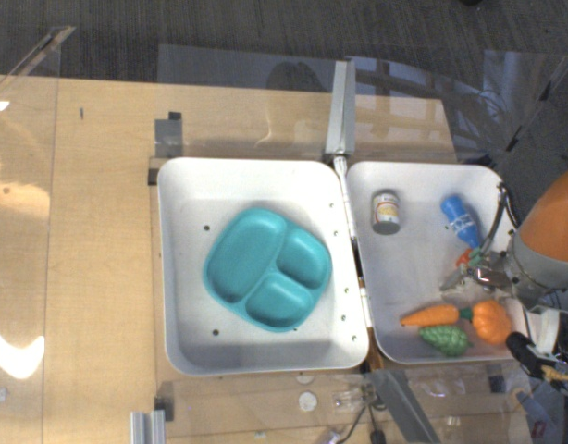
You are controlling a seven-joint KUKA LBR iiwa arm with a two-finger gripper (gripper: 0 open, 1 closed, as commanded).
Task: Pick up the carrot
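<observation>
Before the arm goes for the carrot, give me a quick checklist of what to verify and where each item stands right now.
1. Carrot in view, lying in the right bin: ok.
2. Carrot free of neighbours: not ok; the green vegetable lies against it and the orange fruit sits at its leafy end.
3. Gripper above the carrot: not ok; it sits up and to the right.
4. Can and blue bottle away from the carrot: ok.
5. Finger opening: cannot tell.
</observation>
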